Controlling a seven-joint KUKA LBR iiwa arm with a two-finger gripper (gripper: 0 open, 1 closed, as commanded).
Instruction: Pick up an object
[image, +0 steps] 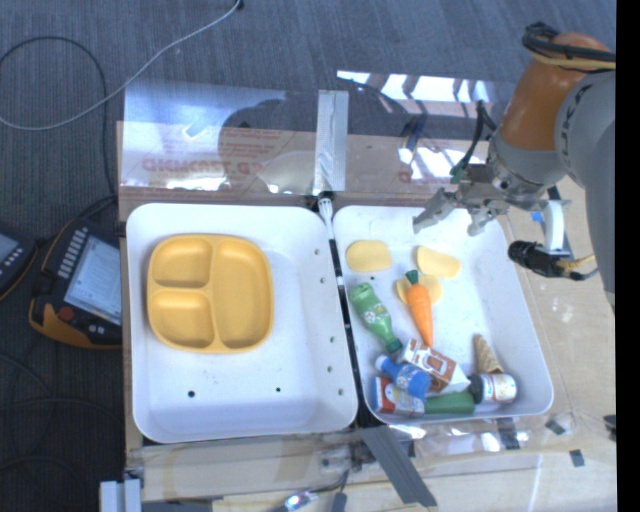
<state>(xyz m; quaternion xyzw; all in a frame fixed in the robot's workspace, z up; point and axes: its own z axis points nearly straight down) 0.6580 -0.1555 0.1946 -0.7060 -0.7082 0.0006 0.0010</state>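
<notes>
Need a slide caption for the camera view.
Open claw above the right bin of toy food; yellow plate in the left bin.

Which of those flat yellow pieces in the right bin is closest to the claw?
The pale yellow piece just below the claw, by the carrot's leafy top. The other yellow piece lies farther left, near the divider.

**A:** what's where on the counter (560, 350)?

**B:** left bin (160, 390) holds a divided plate (210, 292), sitting toward its back-left. right bin (510, 290): two chips (368, 255) near the back edge, carrot (421, 310) mid-bin, bottle (374, 315) along its left wall, cartons and cans (440, 385) piled at the front edge.
</notes>
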